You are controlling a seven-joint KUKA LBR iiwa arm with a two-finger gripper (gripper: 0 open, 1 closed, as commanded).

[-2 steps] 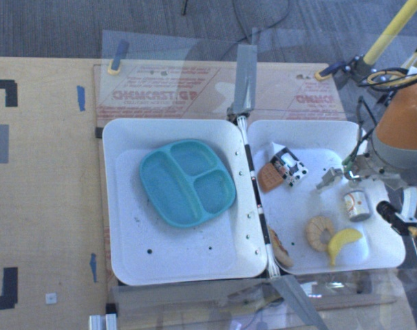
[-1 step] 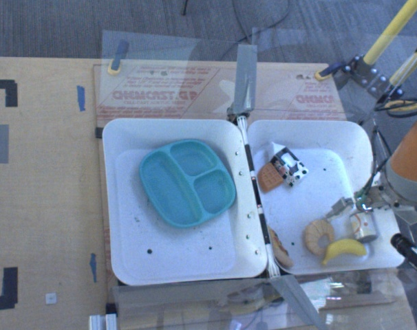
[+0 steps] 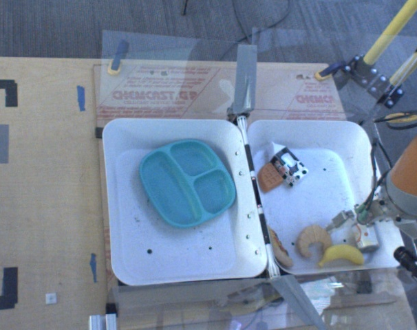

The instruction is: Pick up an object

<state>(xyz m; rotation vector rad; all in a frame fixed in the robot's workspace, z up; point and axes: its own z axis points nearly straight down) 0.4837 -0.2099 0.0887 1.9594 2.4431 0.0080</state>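
My gripper [image 3: 353,229] hangs low over the right bin [image 3: 318,133] near its front right corner, open, with nothing between its fingers. A yellow banana [image 3: 342,255] lies just in front of it, and a tan croissant [image 3: 313,240] sits to its left. Farther back are a brown biscuit-like piece [image 3: 269,177] and a small black-and-white object [image 3: 288,166] touching it. A brown bread-like piece [image 3: 280,249] rests against the divider at the front left of this bin.
The left bin [image 3: 126,239] holds a teal divided plate [image 3: 188,182]. The grey arm with its orange band [image 3: 409,172] comes in from the right over the right bin's edge. Yellow bars and cables stand at the back right.
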